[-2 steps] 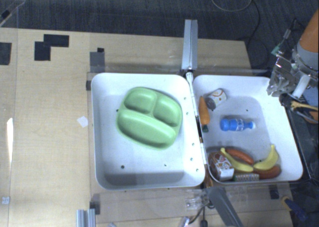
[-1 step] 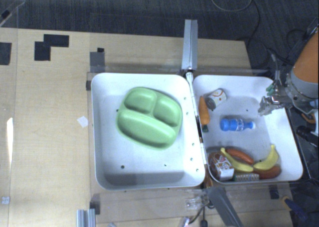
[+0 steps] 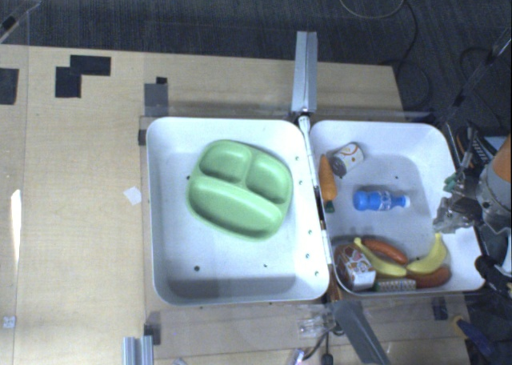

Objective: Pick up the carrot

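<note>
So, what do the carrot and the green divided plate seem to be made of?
The carrot looks like molded plastic, probably a toy: its orange is even and slightly glossy. The green divided plate also seems plastic, with a smooth, soft sheen and rounded compartment edges. Neither material is certain from this view.

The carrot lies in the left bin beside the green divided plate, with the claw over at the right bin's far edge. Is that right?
Not quite. The camera view shows the carrot in the right bin, along its left wall. The green divided plate sits in the left bin, and the claw is at the right bin's right edge.
</note>
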Controlling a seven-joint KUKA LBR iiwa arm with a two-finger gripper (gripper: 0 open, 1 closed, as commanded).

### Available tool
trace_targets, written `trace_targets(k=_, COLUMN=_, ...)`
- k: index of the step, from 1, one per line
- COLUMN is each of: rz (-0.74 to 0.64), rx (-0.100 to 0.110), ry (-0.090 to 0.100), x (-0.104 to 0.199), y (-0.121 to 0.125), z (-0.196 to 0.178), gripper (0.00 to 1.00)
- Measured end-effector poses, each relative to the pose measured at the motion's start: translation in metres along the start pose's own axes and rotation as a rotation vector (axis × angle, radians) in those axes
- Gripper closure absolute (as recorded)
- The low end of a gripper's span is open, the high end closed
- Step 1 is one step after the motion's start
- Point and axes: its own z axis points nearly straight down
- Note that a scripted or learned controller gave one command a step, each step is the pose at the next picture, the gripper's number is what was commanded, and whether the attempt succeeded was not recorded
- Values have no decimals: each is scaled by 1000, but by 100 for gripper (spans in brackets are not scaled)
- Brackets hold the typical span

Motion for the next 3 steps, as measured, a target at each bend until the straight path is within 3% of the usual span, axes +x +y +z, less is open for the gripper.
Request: trace_targets(k=3, rz=-8, rx=-15, ry=0, x=2, y=6, z=-33, gripper=100)
